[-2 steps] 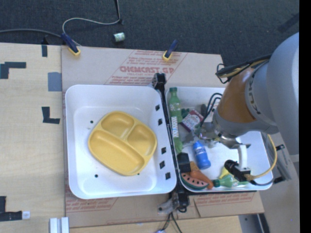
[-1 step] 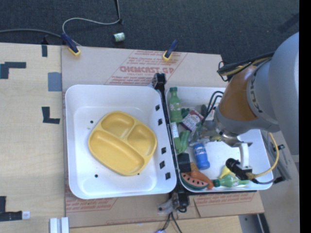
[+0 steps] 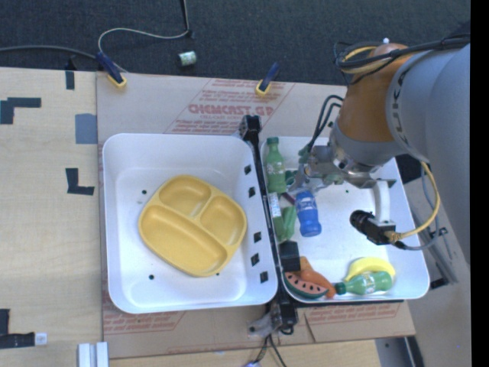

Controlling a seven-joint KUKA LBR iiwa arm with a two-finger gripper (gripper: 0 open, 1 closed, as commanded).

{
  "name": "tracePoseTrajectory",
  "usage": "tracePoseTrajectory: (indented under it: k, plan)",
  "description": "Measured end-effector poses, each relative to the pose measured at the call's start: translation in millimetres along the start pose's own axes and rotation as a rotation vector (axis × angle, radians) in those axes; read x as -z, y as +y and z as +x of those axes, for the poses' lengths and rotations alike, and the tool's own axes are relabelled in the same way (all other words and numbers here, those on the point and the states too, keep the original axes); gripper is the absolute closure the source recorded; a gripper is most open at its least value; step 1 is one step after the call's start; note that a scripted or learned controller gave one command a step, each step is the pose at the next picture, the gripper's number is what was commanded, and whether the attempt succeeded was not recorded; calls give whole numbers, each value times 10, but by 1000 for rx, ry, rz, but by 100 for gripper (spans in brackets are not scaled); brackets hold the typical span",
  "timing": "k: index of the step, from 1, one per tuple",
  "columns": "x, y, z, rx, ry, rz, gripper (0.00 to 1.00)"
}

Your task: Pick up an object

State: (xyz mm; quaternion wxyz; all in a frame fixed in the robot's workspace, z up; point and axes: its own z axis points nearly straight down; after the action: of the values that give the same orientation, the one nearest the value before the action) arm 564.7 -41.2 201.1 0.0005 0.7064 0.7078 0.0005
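- The gripper (image 3: 304, 176) is seen low over the right bin (image 3: 336, 235), under the grey arm (image 3: 428, 113) with its orange band (image 3: 367, 113); whether it is released or clenched cannot be told, as the end of the tool is lost among wrist hardware and bottles.
- A blue bottle (image 3: 308, 213) lies just below the gripper, on the bin floor. Its long axis runs nearly straight up and down the view, slightly tilted; which end carries the cap cannot be told.
- Nothing is clearly seen to be grasped; contact between the blue bottle and the tool cannot be judged.
- A green bottle (image 3: 274, 163) lies just left of the gripper, against the divider between the bins, its long axis also running up and down the view, with a pale cap at the far end.
- A second green item (image 3: 288, 222), blurred, lies below and slightly left of the gripper, beside the blue bottle.
- Well below the gripper, at the near edge of the bin, a watermelon slice (image 3: 306, 287), an orange piece (image 3: 310, 272), a yellow banana-like toy (image 3: 370, 267) and a green bottle on its side (image 3: 367, 284) are grouped; that bottle's long axis runs left to right.
- A black fitting with a cable (image 3: 368, 226) hangs to the lower right of the gripper.
- Far to the left, in the left bin (image 3: 122, 167), a yellow divided plate (image 3: 192, 225) rests flat.
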Motion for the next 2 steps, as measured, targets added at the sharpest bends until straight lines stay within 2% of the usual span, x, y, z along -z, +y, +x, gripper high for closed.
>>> tracePoseTrajectory:
  k: [1,2]
  plan:
    - [-7,-6,-6,-1,-1,2,0]
    - [-175,-786,-244,-2,0,5,0]
